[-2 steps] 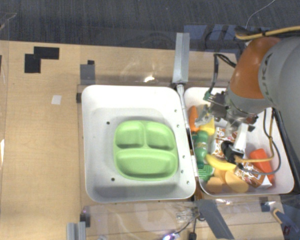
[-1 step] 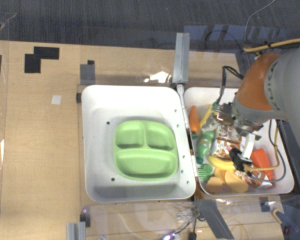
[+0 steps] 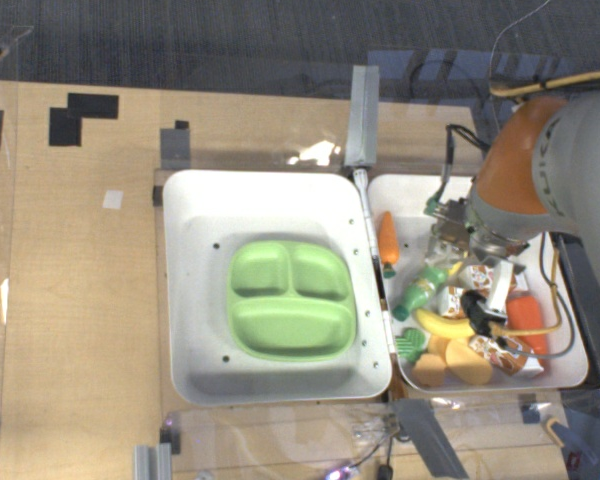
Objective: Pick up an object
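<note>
Right now gripper point(image 3: 458, 260) is low in the right bin point(image 3: 572, 373), over the green bottle point(image 3: 421, 292) just beside the banana point(image 3: 446, 323); finger opening and hold cannot tell; reach step, next needs closing and lifting

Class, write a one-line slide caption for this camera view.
Arm lowers its pincer among toy food in the right bin; green plate lies left.
</note>
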{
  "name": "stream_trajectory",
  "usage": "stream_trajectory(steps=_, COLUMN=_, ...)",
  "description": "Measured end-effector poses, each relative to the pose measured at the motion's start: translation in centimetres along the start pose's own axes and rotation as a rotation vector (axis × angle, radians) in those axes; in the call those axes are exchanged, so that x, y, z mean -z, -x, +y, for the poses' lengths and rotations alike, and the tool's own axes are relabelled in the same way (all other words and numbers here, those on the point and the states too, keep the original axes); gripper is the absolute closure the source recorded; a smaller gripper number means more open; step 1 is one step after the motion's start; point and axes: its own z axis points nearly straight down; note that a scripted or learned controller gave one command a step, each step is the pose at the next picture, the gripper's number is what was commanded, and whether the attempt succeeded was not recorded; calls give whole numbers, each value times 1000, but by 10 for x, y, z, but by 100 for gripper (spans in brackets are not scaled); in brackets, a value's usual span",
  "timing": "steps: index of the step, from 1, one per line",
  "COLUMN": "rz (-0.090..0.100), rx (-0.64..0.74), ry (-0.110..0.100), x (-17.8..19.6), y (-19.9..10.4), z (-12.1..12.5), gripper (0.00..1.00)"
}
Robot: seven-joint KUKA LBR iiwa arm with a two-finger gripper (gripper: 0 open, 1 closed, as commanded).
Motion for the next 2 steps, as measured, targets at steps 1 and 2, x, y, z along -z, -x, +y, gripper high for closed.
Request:
stream_trajectory(steps=1, rz=-4, rx=328, ry=-32, x=28, y=56, z=-29, gripper=100)
stream_trajectory(steps=2, rz=-7, rx=223, ry=-28, x=134, y=120, z=32, gripper=100)
